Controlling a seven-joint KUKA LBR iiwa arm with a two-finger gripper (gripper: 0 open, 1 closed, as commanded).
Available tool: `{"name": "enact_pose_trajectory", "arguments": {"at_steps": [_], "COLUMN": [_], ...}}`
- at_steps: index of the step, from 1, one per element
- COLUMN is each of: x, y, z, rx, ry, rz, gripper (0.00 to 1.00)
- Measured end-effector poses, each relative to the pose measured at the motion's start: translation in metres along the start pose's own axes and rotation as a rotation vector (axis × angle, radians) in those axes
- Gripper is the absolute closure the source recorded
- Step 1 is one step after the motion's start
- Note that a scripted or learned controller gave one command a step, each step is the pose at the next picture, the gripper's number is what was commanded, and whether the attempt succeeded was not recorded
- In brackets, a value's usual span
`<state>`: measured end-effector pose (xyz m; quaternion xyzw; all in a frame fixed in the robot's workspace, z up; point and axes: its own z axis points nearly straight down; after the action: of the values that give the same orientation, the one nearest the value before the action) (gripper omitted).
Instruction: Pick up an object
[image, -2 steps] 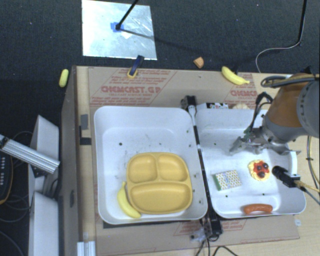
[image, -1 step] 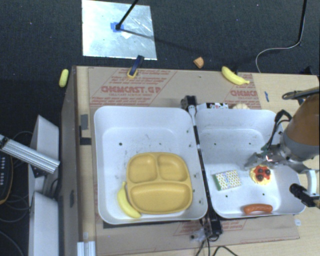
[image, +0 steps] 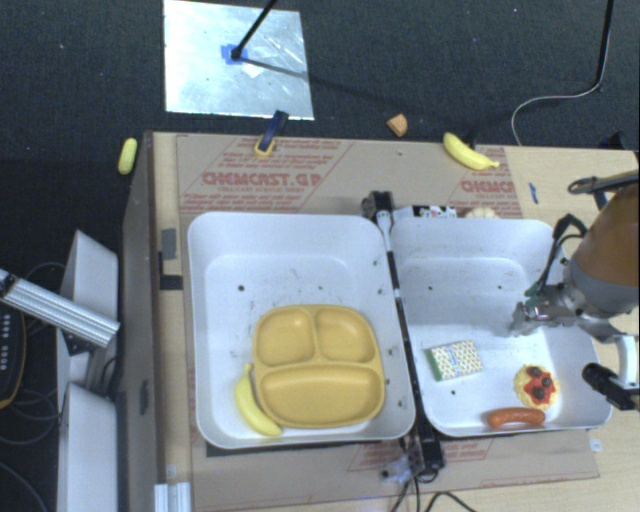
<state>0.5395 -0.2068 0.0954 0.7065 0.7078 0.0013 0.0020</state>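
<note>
The right bin (image: 470, 250) holds a green-and-white patterned block (image: 454, 359), a small round toy pizza with red toppings (image: 536, 385) and a red sausage (image: 516, 417) near its front wall. My gripper (image: 527, 316) hangs low over the right part of this bin, above and behind the pizza and to the right of the block. It touches none of the three. The left bin (image: 290, 245) contains a yellow divided plate (image: 318, 362) with a banana (image: 253, 404) lying against its left front edge.
Behind the bins, a second banana (image: 469, 152) and a small orange piece (image: 398, 124) lie by the bench's far edge. A yellow object (image: 127, 155) sits off its far left corner. A cable (image: 553, 262) loops beside the arm.
</note>
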Motion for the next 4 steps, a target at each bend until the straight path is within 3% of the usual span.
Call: {"name": "enact_pose_trajectory", "arguments": {"at_steps": [1, 4], "x": [0.000, 0.000], "y": [0.055, 0.058], "z": [-0.088, -0.120], "rx": [-0.001, -0.009], "ry": [-0.001, -0.003], "rz": [-0.002, -0.010], "gripper": [1.00, 1.00]}}
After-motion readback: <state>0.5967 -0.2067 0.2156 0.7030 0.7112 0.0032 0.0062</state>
